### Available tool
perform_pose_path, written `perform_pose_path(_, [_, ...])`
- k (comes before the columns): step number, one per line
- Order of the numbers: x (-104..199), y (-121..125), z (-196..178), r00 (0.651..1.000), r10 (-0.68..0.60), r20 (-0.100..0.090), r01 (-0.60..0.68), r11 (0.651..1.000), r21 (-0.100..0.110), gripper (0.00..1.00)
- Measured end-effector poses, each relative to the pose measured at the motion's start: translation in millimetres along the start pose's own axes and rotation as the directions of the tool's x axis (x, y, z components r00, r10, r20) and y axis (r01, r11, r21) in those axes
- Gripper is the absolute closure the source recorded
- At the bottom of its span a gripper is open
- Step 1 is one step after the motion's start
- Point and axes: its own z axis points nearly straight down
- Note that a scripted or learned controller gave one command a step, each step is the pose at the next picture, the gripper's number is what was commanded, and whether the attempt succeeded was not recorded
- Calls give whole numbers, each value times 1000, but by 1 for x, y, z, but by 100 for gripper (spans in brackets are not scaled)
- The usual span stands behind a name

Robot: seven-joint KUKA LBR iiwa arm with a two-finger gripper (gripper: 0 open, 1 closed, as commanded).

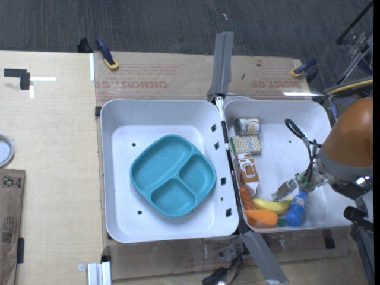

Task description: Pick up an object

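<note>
We find the likeliest target, a yellow plastic banana (271,205), lying in the front part of the right white bin (279,113), its long axis running roughly left to right with a slight curve. The gripper (287,187) hangs just above and slightly right of the banana's right end, close to it; we see nothing between its fingers, and we cannot tell how wide it is set. In our judgement the coming move turns on a short descent toward the front-left, closing across the banana's short axis. Crowding it are an orange carrot-shaped toy (262,217) just in front and a blue toy with a green end (295,212) touching its right tip. Further back lie a small tin can (247,126) and a checkered packet (246,144). The left white bin (113,159) holds a teal divided plate (173,175).
</note>
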Motion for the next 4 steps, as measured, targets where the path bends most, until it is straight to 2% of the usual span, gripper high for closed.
perform_pose_path(1, [-1,0,-6,1000,4,-2,-4,1000,3,100])
perform_pose_path(2, [-1,0,-6,1000,4,-2,-4,1000,3,0])
perform_pose_path(3, [37,4,0,999,-53,1,53,999,0,0])
perform_pose_path(4, [50,10,-53,979,-203,2,203,979,-1,0])
